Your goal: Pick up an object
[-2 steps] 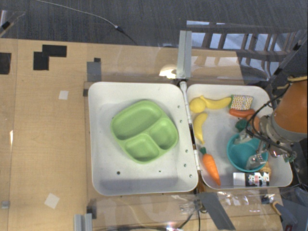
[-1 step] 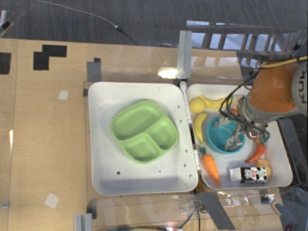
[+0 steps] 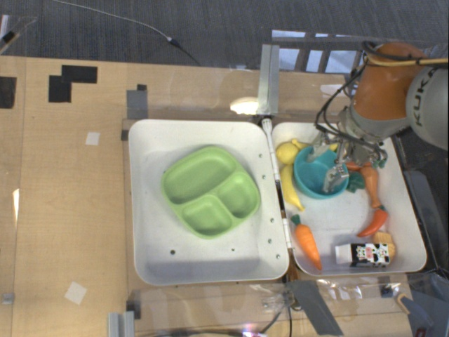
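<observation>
Wooden bench top with two white bins side by side, arm reaching in at the upper right.

Left bin (image 3: 151,258) holds a green divided plate (image 3: 210,190) at frame centre. Right bin (image 3: 414,255) holds a teal bowl (image 3: 313,180), a yellow banana (image 3: 288,177) along its left edge, a carrot (image 3: 307,244) lower down, an orange-red pepper (image 3: 374,220) and a small black-and-white carton (image 3: 363,254). The gripper (image 3: 335,177) hangs over the bowl; whether its fingers are open or closed cannot be told.
</observation>
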You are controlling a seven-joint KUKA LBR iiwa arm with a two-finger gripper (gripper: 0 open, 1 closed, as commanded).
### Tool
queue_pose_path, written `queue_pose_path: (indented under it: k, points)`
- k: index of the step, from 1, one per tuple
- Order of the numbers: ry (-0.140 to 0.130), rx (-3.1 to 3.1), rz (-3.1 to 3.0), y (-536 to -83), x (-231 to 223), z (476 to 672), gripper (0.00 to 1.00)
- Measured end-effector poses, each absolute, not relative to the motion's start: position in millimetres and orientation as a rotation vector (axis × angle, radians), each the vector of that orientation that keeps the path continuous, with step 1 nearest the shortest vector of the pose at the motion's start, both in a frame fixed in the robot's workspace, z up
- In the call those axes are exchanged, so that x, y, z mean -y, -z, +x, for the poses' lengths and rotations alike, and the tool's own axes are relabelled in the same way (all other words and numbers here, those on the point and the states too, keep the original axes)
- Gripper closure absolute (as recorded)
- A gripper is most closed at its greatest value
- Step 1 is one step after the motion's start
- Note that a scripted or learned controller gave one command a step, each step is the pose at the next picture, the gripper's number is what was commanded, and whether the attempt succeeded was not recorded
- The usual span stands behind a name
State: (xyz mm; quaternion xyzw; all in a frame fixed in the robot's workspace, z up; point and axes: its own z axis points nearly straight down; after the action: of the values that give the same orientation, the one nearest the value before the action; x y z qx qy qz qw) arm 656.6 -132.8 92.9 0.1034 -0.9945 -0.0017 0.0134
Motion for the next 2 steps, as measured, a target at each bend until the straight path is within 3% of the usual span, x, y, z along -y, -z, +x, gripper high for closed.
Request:
queue_pose_path:
  k: [1, 2]
  points:
    - [-0.019, 3.154, 0.236, -95, 104, 609.0, 0.0]
    - [-0.032, 3.172, 0.119, -96, 98, 582.7, 0.0]
